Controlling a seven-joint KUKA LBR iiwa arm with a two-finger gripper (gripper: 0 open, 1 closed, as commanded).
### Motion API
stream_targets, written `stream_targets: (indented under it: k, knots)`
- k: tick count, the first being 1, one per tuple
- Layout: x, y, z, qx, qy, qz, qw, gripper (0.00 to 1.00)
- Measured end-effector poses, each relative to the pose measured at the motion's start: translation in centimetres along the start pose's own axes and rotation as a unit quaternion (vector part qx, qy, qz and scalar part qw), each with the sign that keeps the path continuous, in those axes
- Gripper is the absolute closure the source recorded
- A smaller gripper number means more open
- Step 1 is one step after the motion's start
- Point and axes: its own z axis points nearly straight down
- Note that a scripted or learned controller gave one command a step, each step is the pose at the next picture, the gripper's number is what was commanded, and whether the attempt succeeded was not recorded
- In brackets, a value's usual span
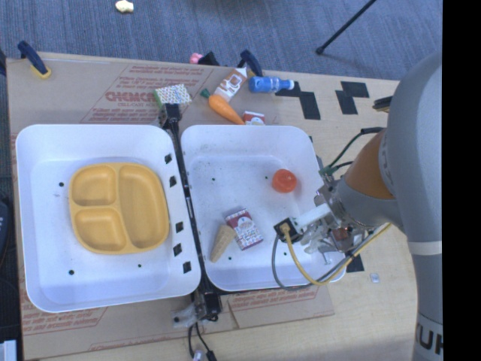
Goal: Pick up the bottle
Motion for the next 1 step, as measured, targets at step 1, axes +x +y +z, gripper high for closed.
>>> stream_targets:
  k: [1]
  knots:
    - [0.06, 0.02, -10.92, -0.002, 0.001, -0.004, 1.0, 1.0]
